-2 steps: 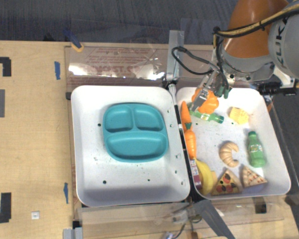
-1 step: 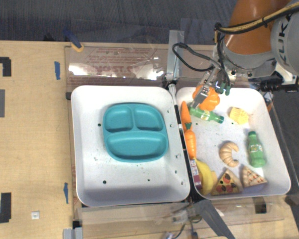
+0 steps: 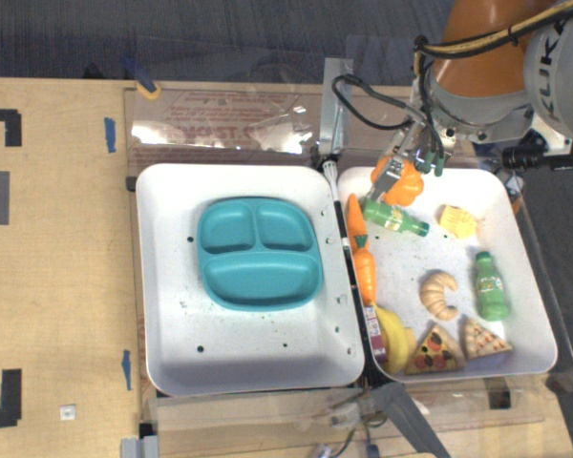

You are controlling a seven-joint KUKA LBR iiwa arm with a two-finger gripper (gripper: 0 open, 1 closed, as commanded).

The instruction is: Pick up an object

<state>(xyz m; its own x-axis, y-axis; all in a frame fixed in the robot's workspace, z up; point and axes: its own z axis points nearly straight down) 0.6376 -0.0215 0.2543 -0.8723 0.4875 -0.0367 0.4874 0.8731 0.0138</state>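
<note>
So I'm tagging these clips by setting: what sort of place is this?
Likely a robotics lab bench, not a kitchen: a robot arm over two white bins, plastic toy food such as a croissant, and tape marks on the board.
</note>
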